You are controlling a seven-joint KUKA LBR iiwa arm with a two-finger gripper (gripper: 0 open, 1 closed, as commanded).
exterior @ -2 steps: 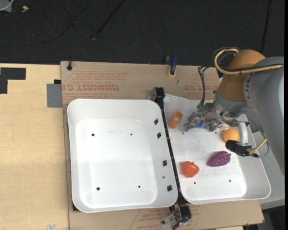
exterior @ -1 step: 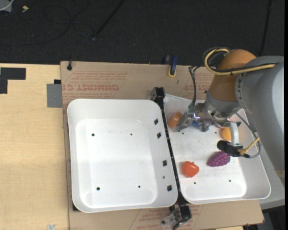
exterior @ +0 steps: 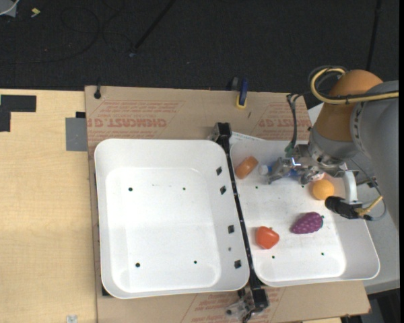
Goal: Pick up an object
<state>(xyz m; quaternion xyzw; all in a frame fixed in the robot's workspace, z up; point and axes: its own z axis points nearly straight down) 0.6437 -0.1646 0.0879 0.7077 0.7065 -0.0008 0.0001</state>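
The right bin (exterior: pixel 363 264) holds several small items: an orange cylinder-like piece (exterior: pixel 246 167) near its back left corner, a red pepper-like toy (exterior: pixel 267 237) at the front left, a purple grape bunch (exterior: pixel 307 223) in the middle, and an orange ball (exterior: pixel 322 190) at the right. My gripper (exterior: pixel 287 169) reaches in from the right and hangs low over the bin's back part, between the orange piece and the orange ball. Its metal fingers point left, and nothing shows between them.
The left bin (exterior: pixel 108 180) sits beside the right one, with a black divider clamp (exterior: pixel 229 187) between them. Both rest on a cardboard sheet (exterior: pixel 155 113). A blue and yellow clip (exterior: pixel 242 94) stands at the cardboard's back edge. The arm's grey body (exterior: pixel 374 133) covers the right bin's back right corner.
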